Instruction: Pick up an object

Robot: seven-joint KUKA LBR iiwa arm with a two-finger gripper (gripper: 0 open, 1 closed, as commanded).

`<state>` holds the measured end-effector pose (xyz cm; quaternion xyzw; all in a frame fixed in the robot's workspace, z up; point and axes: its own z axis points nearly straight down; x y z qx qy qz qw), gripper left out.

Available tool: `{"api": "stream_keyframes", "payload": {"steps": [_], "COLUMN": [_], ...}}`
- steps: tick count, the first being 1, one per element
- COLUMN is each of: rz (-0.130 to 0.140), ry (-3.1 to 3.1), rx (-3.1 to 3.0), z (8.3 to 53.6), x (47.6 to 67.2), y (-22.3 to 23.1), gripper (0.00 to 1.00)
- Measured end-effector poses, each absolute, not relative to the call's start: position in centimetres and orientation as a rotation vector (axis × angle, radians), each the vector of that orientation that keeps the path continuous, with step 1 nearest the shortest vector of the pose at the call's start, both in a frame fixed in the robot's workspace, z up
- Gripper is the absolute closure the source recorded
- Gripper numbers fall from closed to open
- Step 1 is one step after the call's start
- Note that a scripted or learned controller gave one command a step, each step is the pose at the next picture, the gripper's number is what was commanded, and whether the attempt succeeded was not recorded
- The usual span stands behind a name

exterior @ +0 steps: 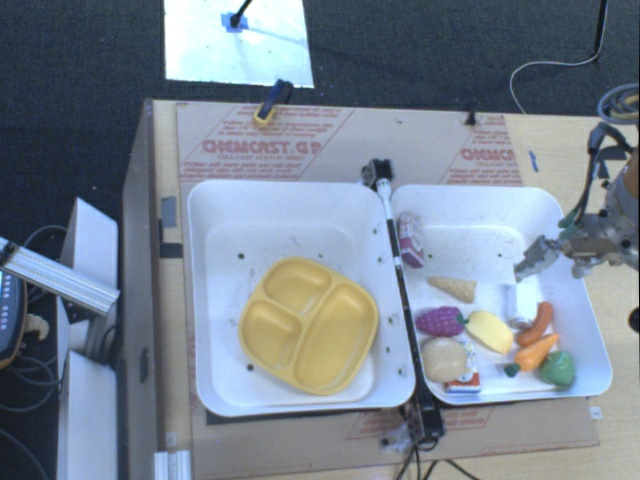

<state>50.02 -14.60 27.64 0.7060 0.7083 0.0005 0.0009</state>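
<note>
My gripper (556, 264) hangs over the right part of the right bin (470, 218), open, with nothing between its fingers. One grey finger (530, 257) points left and down toward the bin floor. Below it lie a white block (522, 303), an orange sausage (542, 317), a carrot (537, 351) and a green pepper (558, 369). Further left are a yellow lemon (489, 331), purple grapes (440, 320), a cheese wedge (453, 288), a tan bread roll (446, 358), a red-and-white carton (463, 382) and a pink packet (410, 240).
The left bin (220, 268) holds a yellow divided plate (310, 324). A black divider rail (396, 268) runs between the two bins. The toys crowd the front of the right bin. Cables hang by the arm at the right.
</note>
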Motion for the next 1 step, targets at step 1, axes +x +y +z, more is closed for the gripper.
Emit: {"api": "stream_keyframes", "payload": {"steps": [1], "rz": [-0.001], "ry": [2.225], "rx": [2.219], "z": [15.67], "x": [52.98], "y": [-10.44], "gripper": [0.0]}}
